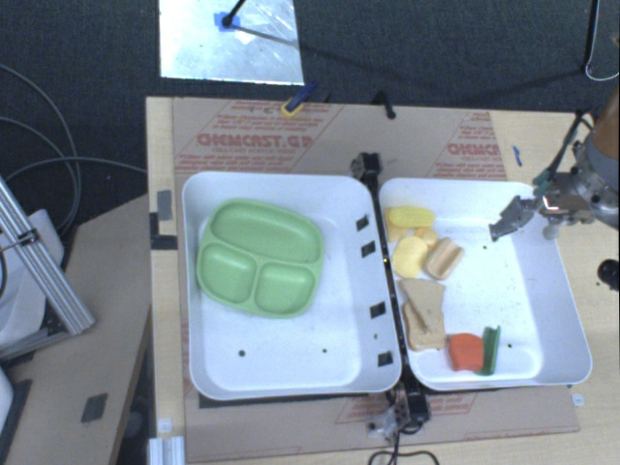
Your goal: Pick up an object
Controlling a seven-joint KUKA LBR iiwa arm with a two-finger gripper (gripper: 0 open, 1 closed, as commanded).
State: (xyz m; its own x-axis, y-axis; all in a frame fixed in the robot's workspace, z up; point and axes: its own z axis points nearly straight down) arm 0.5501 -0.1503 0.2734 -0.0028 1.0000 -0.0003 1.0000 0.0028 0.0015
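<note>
Camera view is showing you the hand (506, 223) hovering over the right bin (557, 289), its grip state unreadable, well apart from the food pieces (426, 255) clustering along the divider, so a straight descent is risking an empty close.

The arm (603, 158) enters from the right edge, and little of it shows: a brownish-orange patch at the top, then grey wrist parts (581, 197) packed close below. From the wrist the gripper (506, 223) juts to the left and slightly downward, ending in a dark, narrow tip. It appears to hang in the air rather than rest on anything, though the slanted view makes its height hard to judge. A small bright spot glints on the grey body just right of the tip. Nothing can be seen between the tip parts.
</note>
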